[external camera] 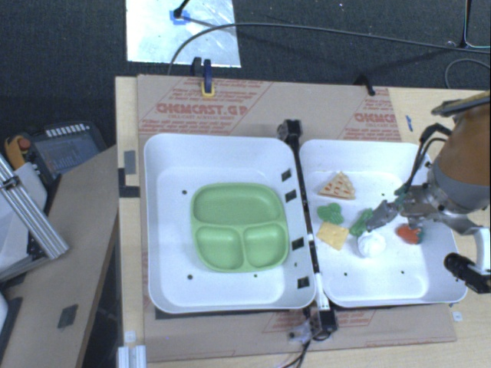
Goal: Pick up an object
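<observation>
The right bin (383,282) holds several toy foods. A pizza slice (337,185) lies toward its back. A small green leafy piece (330,211) sits above a yellow cheese wedge (333,235). A long green piece (360,222), a white lump (372,244) and a red piece (409,234) lie near the middle. My gripper (383,215) reaches in from the right and hangs low over the middle of this bin. Its tip is right beside the long green piece and just above the white lump. I cannot tell whether it touches either.
The left bin (169,205) bears a green divided plate (236,226). A black divider strip (301,205) runs between the bins. The arm's orange band (466,156) and grey wrist hang over the right bin's right side. Cables cross the dark floor behind the bench.
</observation>
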